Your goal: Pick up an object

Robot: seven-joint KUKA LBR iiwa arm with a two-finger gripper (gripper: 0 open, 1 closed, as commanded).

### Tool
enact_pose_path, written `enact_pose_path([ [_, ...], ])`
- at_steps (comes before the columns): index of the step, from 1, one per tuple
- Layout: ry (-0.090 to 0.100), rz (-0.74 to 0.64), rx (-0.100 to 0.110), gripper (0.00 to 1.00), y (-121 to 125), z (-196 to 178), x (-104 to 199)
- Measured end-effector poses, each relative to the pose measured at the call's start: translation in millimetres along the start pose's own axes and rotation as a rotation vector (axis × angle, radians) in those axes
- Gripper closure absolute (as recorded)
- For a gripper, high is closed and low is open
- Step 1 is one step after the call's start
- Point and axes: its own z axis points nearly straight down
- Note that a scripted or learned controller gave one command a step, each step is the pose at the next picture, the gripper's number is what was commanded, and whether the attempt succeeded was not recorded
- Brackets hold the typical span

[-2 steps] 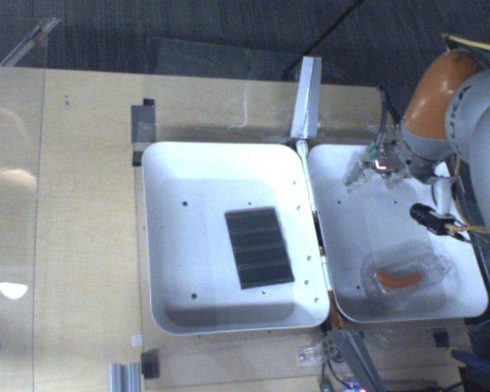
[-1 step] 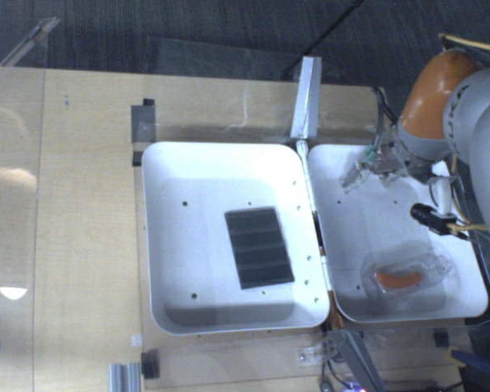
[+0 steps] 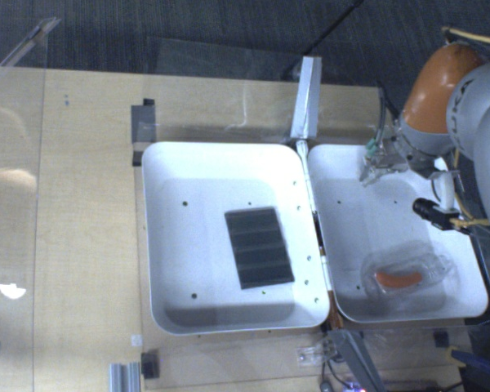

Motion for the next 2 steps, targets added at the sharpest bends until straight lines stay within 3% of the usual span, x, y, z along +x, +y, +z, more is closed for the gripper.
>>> enact_pose_path([
  [1,0.000,0.000,0.000,0.00,0,0,0],
  [2,-0.001,0.127,0.007,0.00,-53,-103,-58],
])
